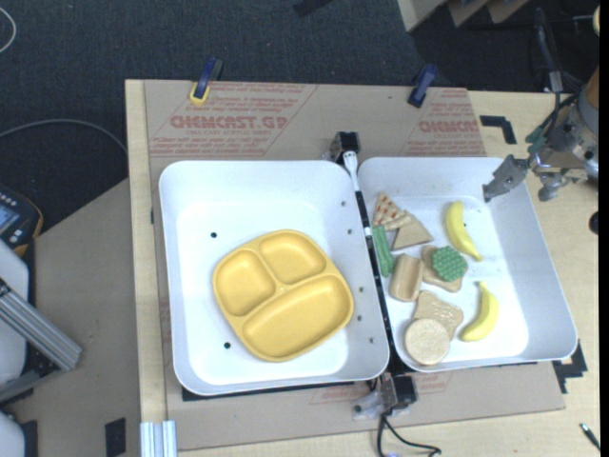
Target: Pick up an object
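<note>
The gripper, open and holding nothing, hangs at two o'clock over the right bin, its arm cut off by the frame edge.

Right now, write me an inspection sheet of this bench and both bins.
Surface: board-covered bench bearing the left bin and right bin side by side.
Job's things: right bin holds two bananas, a green broccoli-like piece, a sandwich wedge and bread-like pieces.
Clutter: yellow divided tray in the left bin.
Hand: the hand hovers over the right bin's far right corner, holding nothing.
Cables: a black cable at the bench's near edge.
Surroundings: dark carpet; two clamps on the far edge.
</note>
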Tool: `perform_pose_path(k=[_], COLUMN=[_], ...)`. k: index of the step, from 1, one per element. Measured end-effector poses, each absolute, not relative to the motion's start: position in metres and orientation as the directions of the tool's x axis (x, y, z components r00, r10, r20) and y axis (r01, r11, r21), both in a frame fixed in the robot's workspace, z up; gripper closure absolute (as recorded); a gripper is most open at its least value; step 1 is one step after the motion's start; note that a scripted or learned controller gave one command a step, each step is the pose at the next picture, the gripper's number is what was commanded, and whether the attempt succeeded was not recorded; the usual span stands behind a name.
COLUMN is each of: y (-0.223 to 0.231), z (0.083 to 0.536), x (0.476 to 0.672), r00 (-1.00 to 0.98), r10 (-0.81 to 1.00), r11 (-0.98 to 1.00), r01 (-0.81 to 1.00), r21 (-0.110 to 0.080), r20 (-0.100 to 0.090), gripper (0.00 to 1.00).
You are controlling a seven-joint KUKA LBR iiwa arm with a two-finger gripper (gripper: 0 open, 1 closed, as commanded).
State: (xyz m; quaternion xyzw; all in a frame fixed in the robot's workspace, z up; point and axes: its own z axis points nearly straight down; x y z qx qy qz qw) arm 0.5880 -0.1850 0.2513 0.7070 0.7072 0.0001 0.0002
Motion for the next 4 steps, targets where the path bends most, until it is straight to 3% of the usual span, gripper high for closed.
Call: perform_pose_path(k=[1, 2, 3, 4], y=[-0.186, -0.221, -0.199, -0.212], z=[0.135, 0.084, 0.312, 0.096], x=[0.626, 0.618, 0.601, 0.555], r00=[-0.003, 0.0, -0.003, 0.0], r10=[1.0, 1.0, 1.0, 1.0], r11=[0.003, 0.0, 0.004, 0.0], r01=[1.0, 1.0, 1.0, 1.0], r21=[-0.004, -0.001, 0.02, 0.004], r20=[0.001, 0.011, -0.006, -0.002], gripper=[0.0, 0.0, 0.0, 0.0])
